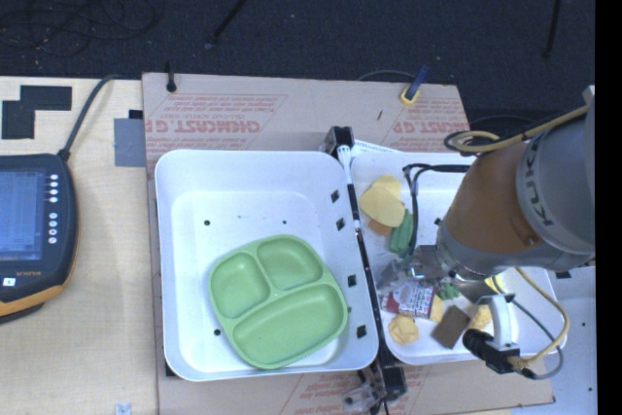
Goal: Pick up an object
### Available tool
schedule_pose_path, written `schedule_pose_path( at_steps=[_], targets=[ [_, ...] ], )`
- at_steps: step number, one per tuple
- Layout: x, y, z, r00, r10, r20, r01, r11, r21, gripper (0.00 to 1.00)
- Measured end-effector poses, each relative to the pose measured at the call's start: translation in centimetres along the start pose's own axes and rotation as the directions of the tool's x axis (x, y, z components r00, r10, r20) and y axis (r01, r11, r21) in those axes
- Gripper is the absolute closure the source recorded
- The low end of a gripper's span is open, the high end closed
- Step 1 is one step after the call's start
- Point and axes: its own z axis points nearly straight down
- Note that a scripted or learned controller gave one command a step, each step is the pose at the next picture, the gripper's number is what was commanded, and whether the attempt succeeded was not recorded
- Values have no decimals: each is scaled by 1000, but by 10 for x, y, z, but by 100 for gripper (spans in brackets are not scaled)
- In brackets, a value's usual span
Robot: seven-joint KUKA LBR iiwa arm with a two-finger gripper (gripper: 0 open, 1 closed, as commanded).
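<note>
The arm (505,199) reaches down into the right bin (374,162), its wrist hanging over a clutter of small things: a yellow piece (382,201), a red-and-white packet (416,299) and a brown block (450,328). Nothing looks lifted yet, so the pick seems not yet done; whether the jaws are apart or together I cannot tell, as the wrist hides them. The left bin (185,180) holds a green divided tray (277,301)

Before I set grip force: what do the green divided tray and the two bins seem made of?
Green divided tray: probably moulded plastic, matte, with uniform colour and rounded compartment ridges. Left white bin and right white bin: likely thin formed plastic, smooth and slightly glossy, with rounded rims.
</note>
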Motion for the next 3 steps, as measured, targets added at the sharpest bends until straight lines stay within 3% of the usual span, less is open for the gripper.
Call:
schedule_pose_path(
  at_steps=[1, 2, 3],
  targets=[
    [-7, 79, 1, 1000, -2, 2, 2, 1000, -4, 0],
    [-8, 76, -10, 1000, 3, -1, -3, 1000, 3, 100],
    [46, 70, -137, 1000, -6, 0, 6, 1000, -7, 100]
  ],
)
